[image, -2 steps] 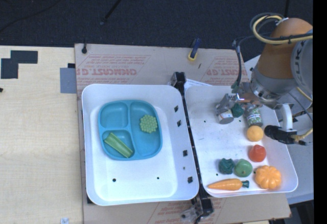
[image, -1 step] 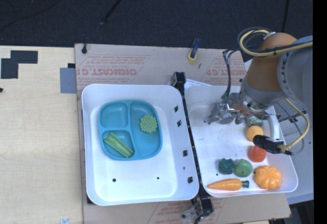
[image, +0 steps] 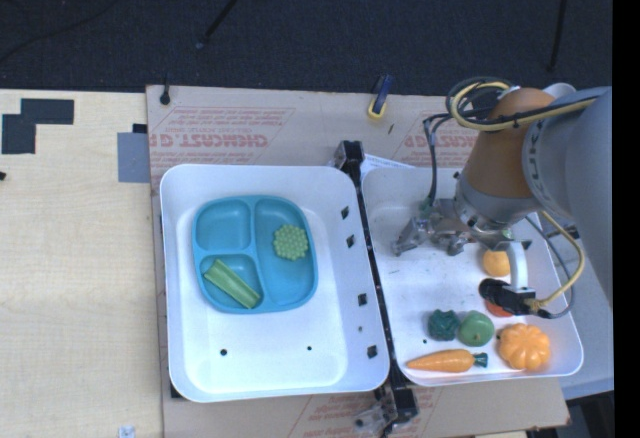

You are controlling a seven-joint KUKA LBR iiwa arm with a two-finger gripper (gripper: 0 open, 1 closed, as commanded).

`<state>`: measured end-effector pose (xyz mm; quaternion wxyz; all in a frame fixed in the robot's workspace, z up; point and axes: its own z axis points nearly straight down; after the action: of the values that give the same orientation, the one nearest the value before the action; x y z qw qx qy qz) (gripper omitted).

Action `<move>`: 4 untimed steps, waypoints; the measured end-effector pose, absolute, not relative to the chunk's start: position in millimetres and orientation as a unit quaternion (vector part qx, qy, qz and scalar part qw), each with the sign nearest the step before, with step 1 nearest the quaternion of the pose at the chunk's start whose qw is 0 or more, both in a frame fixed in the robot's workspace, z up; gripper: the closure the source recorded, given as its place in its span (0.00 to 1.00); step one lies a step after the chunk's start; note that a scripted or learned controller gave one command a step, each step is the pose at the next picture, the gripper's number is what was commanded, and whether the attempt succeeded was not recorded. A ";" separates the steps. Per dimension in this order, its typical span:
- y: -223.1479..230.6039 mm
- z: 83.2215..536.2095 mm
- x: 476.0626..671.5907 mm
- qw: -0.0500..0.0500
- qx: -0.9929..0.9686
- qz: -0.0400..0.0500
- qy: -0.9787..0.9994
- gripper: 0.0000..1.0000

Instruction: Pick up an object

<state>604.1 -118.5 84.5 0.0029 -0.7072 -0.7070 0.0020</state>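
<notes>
Carrot (image: 441, 360) at near rim, well apart from jaws (image: 412, 237).

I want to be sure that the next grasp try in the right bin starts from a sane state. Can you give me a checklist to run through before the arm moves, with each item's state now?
1. Gripper is over the right bin, above bare floor: ok.
2. Nothing shows between the fingers: ok.
3. Fingers open wide enough for a grasp: cannot tell.
4. Targets lie within the bin: carrot, green ball, orange pumpkin: ok.
5. Targets have room around them: not ok, they crowd the near corner by the wall.
6. Left bin's blue tray is away from the arm's path: ok.
</notes>
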 end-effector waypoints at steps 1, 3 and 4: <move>-119.1 96.8 604.4 0.003 -0.708 0.002 -0.706 1.00; -119.9 201.2 603.2 0.000 -0.707 0.000 -0.707 1.00; -120.7 228.9 603.5 0.000 -0.707 0.000 -0.707 1.00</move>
<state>603.5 -120.7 228.9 0.0001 -0.7068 -0.7075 -0.0002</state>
